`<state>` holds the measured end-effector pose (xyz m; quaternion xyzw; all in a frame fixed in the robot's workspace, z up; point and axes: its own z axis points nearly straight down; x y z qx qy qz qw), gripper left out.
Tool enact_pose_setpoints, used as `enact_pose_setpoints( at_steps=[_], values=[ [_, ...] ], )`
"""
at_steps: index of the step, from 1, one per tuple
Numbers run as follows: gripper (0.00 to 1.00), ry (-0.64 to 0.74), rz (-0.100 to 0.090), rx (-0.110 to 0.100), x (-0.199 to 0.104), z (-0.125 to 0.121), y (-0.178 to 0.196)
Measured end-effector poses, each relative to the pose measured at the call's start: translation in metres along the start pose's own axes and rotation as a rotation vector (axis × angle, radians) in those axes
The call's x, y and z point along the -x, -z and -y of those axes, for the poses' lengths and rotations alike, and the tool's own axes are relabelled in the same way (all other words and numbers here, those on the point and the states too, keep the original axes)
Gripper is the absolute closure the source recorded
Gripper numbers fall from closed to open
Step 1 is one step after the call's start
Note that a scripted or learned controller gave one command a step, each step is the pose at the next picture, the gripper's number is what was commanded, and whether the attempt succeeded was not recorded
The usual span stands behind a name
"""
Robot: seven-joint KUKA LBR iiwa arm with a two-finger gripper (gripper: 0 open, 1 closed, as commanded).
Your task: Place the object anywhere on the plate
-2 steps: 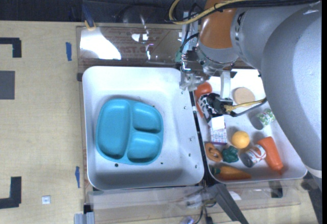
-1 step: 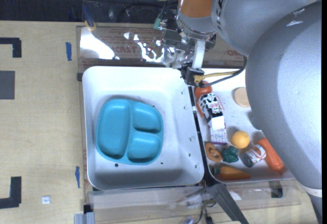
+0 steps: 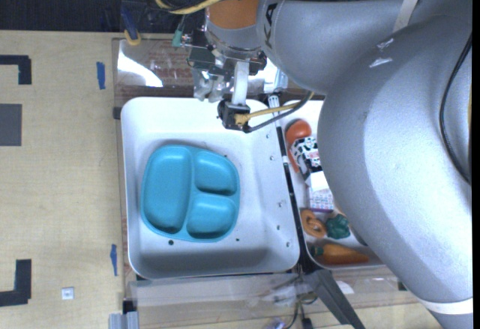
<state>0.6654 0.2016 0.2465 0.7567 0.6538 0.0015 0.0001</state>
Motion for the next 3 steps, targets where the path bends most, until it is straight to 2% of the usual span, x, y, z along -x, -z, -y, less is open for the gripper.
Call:
enact_pose_setpoints(
  at_steps=[1,2,3],
  values=[
    [1.00,-0.022,-0.004,0.009,0.019,0.030,0.114],
    [1.00,-0.005,-0.001,0.006,0.047,0.069,0.165],
    [1.00,0.000,0.002,0.004,0.044,0.069,0.172]
  ],
)
